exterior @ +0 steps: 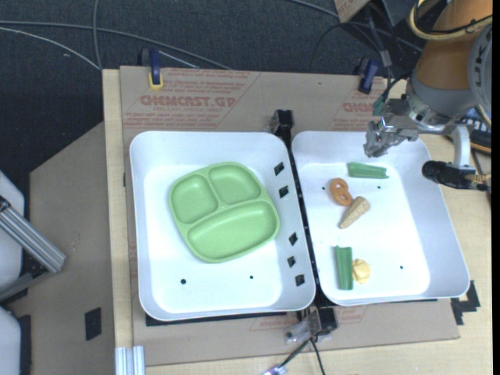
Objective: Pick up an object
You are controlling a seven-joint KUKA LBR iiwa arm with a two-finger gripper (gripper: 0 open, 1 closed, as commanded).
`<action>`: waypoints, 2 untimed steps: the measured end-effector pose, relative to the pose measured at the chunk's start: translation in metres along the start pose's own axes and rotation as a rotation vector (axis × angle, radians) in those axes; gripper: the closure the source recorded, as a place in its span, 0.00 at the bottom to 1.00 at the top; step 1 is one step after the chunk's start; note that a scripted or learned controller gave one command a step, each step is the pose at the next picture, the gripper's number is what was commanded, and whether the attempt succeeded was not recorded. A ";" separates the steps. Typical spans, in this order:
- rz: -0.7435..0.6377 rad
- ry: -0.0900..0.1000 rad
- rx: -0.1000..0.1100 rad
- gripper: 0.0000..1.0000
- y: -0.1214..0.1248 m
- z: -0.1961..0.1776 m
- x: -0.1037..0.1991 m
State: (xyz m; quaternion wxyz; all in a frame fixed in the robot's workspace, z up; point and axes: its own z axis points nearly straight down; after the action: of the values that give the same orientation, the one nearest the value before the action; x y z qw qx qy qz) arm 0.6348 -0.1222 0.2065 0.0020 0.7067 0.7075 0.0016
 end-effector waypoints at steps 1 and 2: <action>-0.001 0.000 -0.002 1.00 -0.006 -0.059 0.005; -0.004 0.000 0.003 1.00 0.010 -0.051 0.059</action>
State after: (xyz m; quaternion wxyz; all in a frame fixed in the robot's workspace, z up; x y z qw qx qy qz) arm 0.6440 -0.0636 0.2574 0.0008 0.7053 0.7089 0.0006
